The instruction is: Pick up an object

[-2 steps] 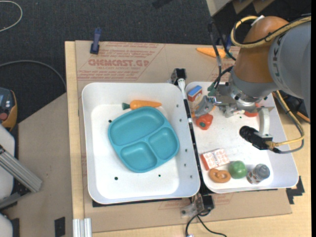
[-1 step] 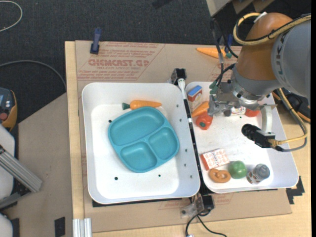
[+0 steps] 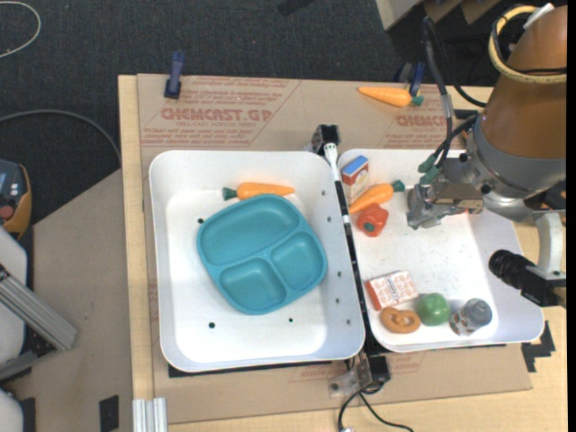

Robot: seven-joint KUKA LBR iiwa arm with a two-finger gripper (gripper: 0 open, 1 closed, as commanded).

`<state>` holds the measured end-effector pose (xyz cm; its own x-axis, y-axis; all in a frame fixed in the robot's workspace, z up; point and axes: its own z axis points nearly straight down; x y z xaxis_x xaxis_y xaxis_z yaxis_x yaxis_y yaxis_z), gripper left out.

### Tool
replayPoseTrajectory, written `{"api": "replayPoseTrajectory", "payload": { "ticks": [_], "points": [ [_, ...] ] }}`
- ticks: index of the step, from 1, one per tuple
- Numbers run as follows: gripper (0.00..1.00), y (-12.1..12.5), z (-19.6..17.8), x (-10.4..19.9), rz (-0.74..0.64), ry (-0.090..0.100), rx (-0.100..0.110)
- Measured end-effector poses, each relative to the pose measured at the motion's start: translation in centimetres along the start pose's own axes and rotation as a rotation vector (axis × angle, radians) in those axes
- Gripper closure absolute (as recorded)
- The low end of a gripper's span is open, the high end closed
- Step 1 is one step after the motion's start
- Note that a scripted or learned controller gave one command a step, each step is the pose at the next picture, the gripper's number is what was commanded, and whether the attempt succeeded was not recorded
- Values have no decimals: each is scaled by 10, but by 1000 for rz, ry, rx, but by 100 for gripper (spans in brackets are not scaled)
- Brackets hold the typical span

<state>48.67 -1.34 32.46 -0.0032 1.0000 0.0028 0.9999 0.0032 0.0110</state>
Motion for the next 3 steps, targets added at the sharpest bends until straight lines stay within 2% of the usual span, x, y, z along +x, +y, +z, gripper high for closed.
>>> {"api": "replayPoseTrajectory", "payload": {
  "ticks": [1,2,3],
  "points": [
    [100,-7,2,65,-5,-1,10],
    [100,-5,-114,26,5,-3,-6],
    [100,-7,-67,-26,10,-4,15]
  ]
}}
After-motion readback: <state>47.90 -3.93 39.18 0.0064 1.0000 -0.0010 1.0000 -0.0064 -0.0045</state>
